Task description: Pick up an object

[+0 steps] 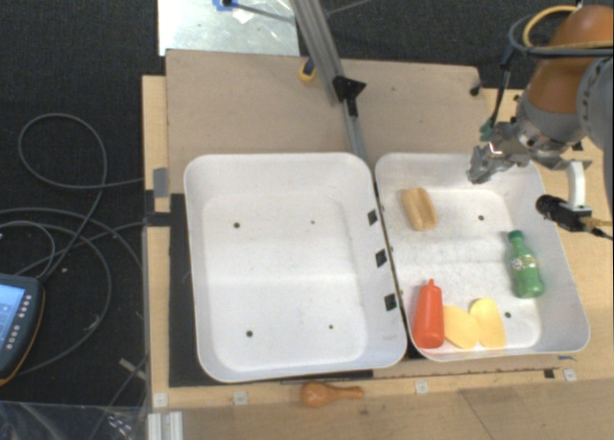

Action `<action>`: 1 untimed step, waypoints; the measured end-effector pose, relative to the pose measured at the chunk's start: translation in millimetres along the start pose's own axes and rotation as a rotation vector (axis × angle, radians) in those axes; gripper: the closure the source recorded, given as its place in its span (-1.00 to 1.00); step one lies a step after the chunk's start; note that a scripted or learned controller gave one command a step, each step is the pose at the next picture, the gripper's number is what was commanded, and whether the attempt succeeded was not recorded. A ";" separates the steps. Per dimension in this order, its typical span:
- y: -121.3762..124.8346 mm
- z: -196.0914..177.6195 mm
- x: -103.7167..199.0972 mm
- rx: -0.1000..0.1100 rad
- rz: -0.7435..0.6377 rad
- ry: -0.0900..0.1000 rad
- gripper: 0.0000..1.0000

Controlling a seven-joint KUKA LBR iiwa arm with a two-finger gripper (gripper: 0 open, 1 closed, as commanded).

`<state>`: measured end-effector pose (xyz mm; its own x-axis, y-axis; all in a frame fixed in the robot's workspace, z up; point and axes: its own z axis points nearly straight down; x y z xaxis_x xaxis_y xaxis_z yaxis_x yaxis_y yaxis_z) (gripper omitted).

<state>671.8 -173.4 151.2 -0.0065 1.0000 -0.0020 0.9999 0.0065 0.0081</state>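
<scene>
1. The gripper (483, 166) is hovering over the right bin's (561, 280) far edge; I cannot tell its opening.
2. The bread roll (418, 209) is lying in that bin, nearest the gripper (probably a light, stiff toy, matte); gripping across its short sides looks best.
3. The green bottle (524, 264), red bottle (428, 314) and two yellow pieces (475, 324) are looking smooth, rounded, likely slippery.

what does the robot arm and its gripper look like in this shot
The arm is grey with a rounded orange section near the wrist. A thin black cable loops around its upper part. At its tip is a small silvery metal gripper. A white bracket with a black knob-like part sits beside it.
</scene>
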 end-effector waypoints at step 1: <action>-2.5 -46.8 2.7 0.000 0.000 0.000 1.00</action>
<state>668.9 -170.7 197.9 -0.0067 1.0000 -0.0019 0.9999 0.0068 0.0080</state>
